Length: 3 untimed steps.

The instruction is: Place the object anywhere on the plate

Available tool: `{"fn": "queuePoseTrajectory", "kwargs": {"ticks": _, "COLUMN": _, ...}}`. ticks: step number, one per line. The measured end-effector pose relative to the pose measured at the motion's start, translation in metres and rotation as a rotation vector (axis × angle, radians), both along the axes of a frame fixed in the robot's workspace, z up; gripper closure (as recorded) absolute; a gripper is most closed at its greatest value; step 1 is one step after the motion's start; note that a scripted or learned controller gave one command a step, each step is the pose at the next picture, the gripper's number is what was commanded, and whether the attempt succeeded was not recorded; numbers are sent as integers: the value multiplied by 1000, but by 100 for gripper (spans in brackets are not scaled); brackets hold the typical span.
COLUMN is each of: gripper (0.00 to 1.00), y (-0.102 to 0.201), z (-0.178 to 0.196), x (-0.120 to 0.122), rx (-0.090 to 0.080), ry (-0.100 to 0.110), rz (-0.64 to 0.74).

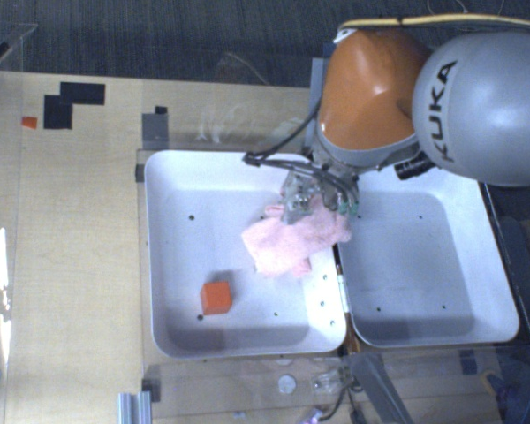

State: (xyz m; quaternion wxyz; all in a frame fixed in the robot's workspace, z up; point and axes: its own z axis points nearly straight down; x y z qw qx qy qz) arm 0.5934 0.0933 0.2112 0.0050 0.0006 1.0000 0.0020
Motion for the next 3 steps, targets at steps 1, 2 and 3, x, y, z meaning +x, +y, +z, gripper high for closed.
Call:
{"fn": "queuePoseTrajectory", "kwargs": {"ticks": 1, "gripper": 100, "y": 55, "z": 0, "x": 5, "rx": 0, "ry": 1, "rz": 4}}
{"fn": "queuePoseTrajectory", "kwargs": {"ticks": 2, "gripper": 100, "y": 108, "z": 10, "x": 3, "rx": 1, "ry": 0, "rz": 2}}
{"fn": "queuePoseTrajectory", "kwargs": {"ticks": 3, "gripper": 0, "y": 107, "z": 11, "x": 3, "rx": 1, "ry": -1, "rz": 2}}
